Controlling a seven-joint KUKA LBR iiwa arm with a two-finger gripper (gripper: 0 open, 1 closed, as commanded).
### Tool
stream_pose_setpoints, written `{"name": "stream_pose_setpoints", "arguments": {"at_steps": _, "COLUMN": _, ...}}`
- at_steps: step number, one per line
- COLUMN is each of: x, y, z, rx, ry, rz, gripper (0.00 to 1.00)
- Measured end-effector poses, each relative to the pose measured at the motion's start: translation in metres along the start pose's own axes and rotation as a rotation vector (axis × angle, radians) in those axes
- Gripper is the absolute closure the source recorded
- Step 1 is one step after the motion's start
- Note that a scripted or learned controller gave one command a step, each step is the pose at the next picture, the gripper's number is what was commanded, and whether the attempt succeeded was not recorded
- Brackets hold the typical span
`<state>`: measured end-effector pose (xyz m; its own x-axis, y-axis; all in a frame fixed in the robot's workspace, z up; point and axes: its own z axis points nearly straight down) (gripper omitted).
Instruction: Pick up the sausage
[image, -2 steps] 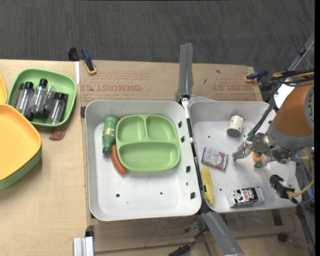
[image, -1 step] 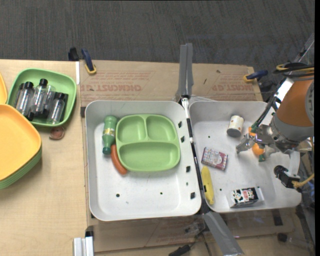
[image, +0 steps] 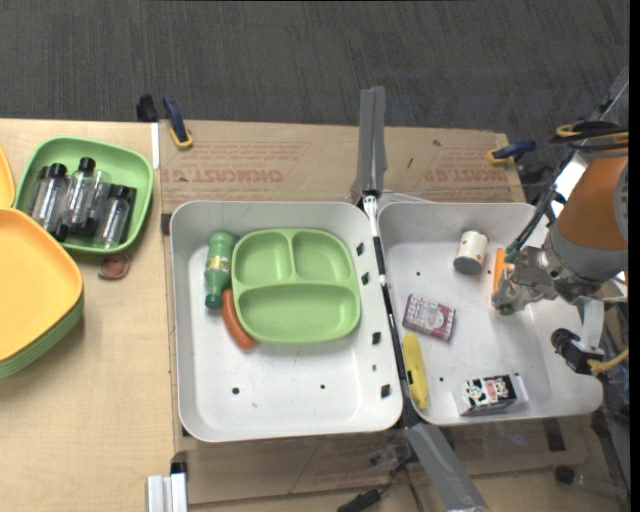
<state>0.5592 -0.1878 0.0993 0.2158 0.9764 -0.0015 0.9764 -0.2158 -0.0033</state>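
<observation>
The sausage (image: 237, 320) is a short orange-red link lying on the floor of the left bin (image: 290, 405). It rests against the lower left edge of the green divided plate (image: 296, 285), just below a green bottle (image: 217, 268). My gripper (image: 508, 296) hangs low over the right side of the right bin (image: 540, 405), far to the right of the sausage. A small orange piece (image: 498, 268) sits right beside it. The arm's grey body and orange band (image: 600, 205) cover the bin's far right corner.
The right bin holds a white can (image: 470, 252), a pink packet (image: 429, 317), a yellow banana (image: 414, 370) along its left wall and a black-and-white carton (image: 491, 393). On the bench at left stand a green tray of bottles (image: 85, 195) and stacked yellow plates (image: 35, 290).
</observation>
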Motion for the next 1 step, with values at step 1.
{"name": "stream_pose_setpoints", "arguments": {"at_steps": 1, "x": -0.0117, "y": -0.0226, "z": 0.0085, "rx": -0.001, "ry": 0.002, "rz": -0.303, "gripper": 1.0}}
